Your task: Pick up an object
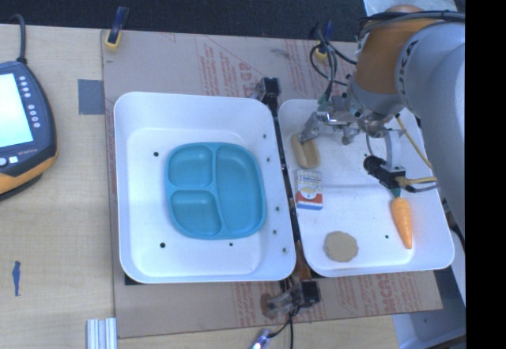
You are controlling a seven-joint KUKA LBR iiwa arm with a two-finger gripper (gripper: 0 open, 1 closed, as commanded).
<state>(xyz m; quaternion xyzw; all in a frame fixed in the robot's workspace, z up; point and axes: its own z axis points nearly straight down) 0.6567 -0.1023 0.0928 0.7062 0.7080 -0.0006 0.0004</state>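
Tan bread roll (305,153) (right bin (427,260)) lies below the pincer (310,130).

No legible text anywhere.

gripper (316,127) sits over the far left corner of the right bin (431,259). bread roll (305,153) just beside it on the near side, by the wall between the bins. small carton (309,188) nearer still, in line with the roll. round cookie (341,246) further toward the near edge, slightly right. carrot (402,221) well to the right of the gripper, near the right wall. left bin (134,181) lies left of the gripper, divided plate (215,189) in its middle. handheld controller (22,127) far left on the bench.
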